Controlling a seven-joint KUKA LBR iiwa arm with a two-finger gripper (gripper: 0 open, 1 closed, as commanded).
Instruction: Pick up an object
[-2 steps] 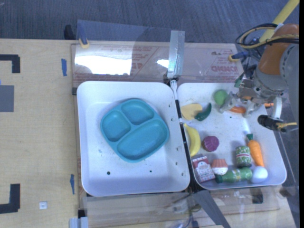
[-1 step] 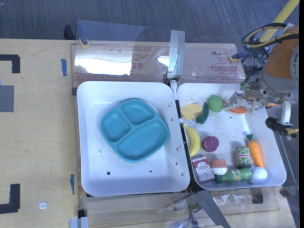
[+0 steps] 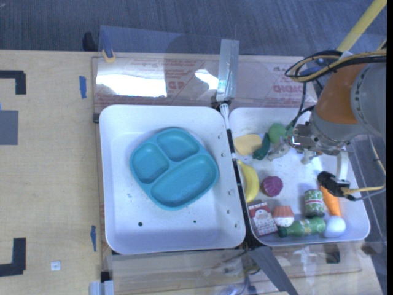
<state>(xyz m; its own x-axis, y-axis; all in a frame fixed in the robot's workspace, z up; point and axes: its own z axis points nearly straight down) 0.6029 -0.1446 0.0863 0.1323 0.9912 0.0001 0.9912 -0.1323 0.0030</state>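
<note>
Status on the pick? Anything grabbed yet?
Done: the arm has reached over the right bin, with the gripper low by the green toy and yellow piece. In hand: nothing visibly held. Left: grasp and lift; the banana, purple ball, can and carrot all lie in the bin. The blue plate sits in the left bin.

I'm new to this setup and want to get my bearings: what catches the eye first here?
The blue divided plate sits alone in the left bin. The right bin is crowded with toy food: a banana, a purple ball, a carrot. The end effector reaches into its far end.
</note>
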